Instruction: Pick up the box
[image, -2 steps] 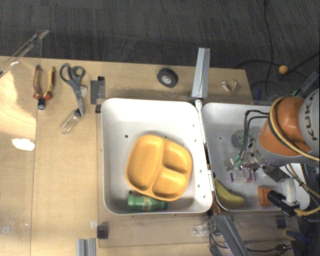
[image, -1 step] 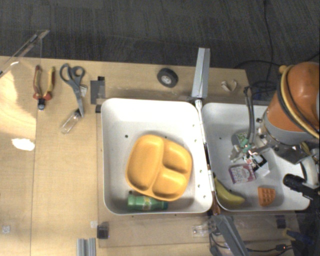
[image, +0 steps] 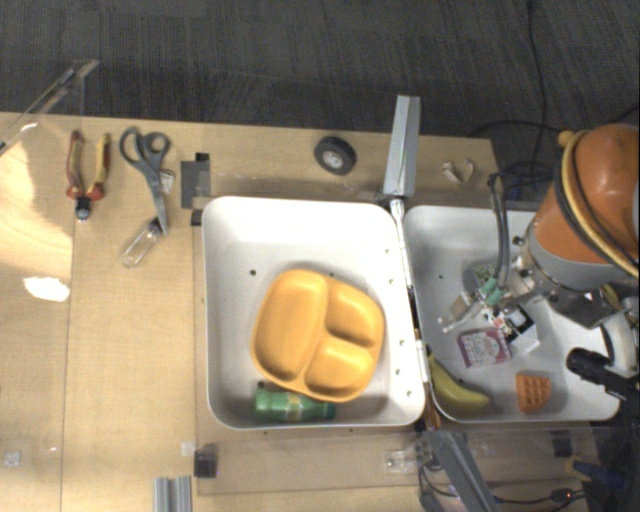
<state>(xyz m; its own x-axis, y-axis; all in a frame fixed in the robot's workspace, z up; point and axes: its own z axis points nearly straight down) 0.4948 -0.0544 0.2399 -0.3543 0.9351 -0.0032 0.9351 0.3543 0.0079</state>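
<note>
The gripper hangs low over the middle of the right bin, a tangle of metal, green parts and cable at the end of the arm, and whether it is open or closed cannot be told from this angle; nothing is seen held in it. The arm comes in from the right edge, its grey wrist and orange band bulking over the bin's right side. The left bin is the larger-looking of the two and touches the right bin along a shared edge. In it lies a yellow divided plate, set toward the near side, with three shallow compartments. A green bottle lies on its side at the near wall of that bin, partly tucked under the plate's rim. In the right bin a banana rests in the near left corner. The box, small and purple with a pale border, lies flat on the floor of the right bin just below the gripper, close to it, though contact cannot be made out. An orange ridged block sits near the bin's near wall, to the right of the box and apart from it. On the bench to the left lie scissors, red-handled pliers, and beyond the left bin a dark tape roll.
</note>
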